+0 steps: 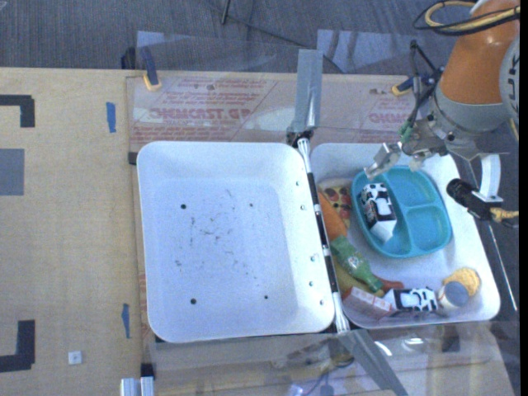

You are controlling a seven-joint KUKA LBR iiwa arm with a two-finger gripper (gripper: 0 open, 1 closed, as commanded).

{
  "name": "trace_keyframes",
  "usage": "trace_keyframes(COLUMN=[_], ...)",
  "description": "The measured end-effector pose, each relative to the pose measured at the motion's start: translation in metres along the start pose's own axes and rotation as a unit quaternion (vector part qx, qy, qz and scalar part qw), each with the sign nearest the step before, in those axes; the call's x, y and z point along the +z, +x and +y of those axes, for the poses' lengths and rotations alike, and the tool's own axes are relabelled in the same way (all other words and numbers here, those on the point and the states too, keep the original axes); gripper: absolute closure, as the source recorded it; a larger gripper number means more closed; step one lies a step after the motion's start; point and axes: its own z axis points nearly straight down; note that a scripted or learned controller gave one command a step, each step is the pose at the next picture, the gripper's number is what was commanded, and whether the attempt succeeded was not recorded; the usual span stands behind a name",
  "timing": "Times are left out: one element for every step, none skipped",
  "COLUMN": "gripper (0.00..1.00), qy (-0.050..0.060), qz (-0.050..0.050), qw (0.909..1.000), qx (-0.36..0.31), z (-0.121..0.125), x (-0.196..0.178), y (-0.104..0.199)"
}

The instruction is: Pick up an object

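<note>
The right bin [488,297] holds a blue divided plate [412,221] with a black-and-white cow toy [377,204] lying in its left compartment. Along the bin's left side lie an orange item [333,214] and a green item [356,267]. At the front are a pinkish packet [369,304], a second black-and-white toy [416,299] and a yellow round piece [464,282]. My gripper [398,162] hangs over the back rim of the blue plate. Its fingers look spread open, and I see nothing between them.
The left bin [223,238] shows only faint scuff marks on its floor. A metal divider [318,221] runs between the two bins. The orange-banded arm [483,64] comes in from the upper right, with cables near the right bin's right edge.
</note>
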Motion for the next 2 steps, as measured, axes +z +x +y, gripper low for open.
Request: trace_keyframes(gripper=[0.0,0.0], qy=[0.0,-0.015], qz=[0.0,-0.007], qw=[0.9979,0.9982], qx=[-0.064,-0.058], z=[-0.104,-0.057], x=[0.027,0.1], y=[0.004,-0.015])
